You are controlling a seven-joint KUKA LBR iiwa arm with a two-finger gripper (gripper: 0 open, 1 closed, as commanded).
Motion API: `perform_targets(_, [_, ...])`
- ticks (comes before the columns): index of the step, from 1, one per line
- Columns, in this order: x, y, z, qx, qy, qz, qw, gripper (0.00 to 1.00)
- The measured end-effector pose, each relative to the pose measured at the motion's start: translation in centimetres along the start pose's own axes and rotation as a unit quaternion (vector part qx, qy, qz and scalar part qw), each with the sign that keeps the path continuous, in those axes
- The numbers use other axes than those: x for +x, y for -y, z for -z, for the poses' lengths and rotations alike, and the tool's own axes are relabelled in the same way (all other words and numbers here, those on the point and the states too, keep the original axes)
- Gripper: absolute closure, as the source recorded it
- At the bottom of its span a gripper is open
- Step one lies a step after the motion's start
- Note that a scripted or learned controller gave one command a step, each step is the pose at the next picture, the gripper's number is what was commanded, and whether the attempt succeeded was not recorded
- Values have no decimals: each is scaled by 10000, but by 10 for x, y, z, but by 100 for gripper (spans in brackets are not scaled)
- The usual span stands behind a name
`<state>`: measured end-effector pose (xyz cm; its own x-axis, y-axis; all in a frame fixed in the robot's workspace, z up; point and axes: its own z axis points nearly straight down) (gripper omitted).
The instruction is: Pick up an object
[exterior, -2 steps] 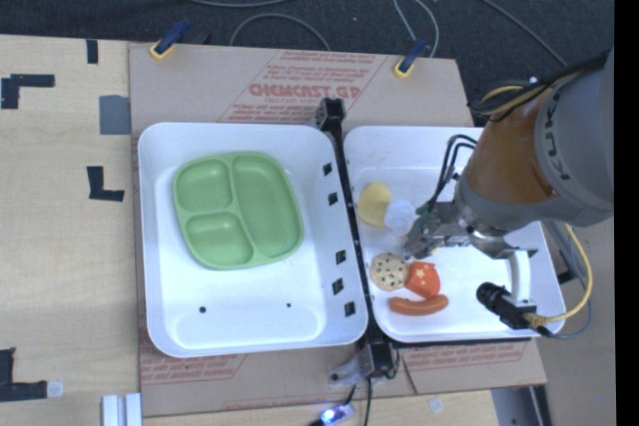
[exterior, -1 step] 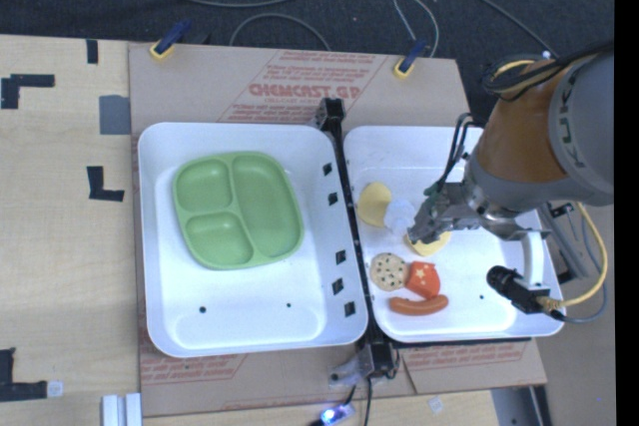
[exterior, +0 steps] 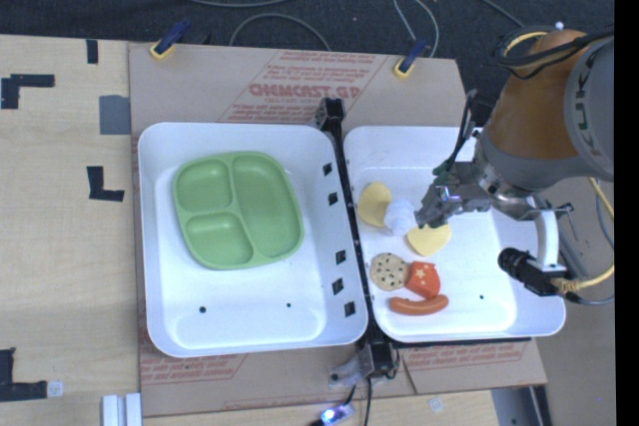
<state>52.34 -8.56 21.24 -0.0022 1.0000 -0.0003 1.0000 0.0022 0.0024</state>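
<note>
Worktop with two white bins; gripper [exterior: 439,205] low in the right bin [exterior: 519,319] among toy foods.

Left bin [exterior: 160,314]: green divided plate [exterior: 238,210], toward its far edge. Right bin, near the divider: pale yellow piece [exterior: 374,203], small white piece [exterior: 399,213] touching it, yellow heart-shaped piece [exterior: 429,239] just below the gripper, cookie [exterior: 386,270], red tomato-like piece [exterior: 423,278], orange-red sausage [exterior: 417,305] toward the near edge. Gripper opening: cannot tell; nothing visibly between its fingers. Cardboard sheet [exterior: 300,85] under both bins.
</note>
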Motion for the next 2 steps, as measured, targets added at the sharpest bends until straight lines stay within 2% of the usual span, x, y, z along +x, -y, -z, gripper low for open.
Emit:
perform_targets(1, [0, -1, 16, 9, -2, -5, 10000, 100])
perform_targets(2, [55, -28, 19, 14, -8, 24, 10000, 100])
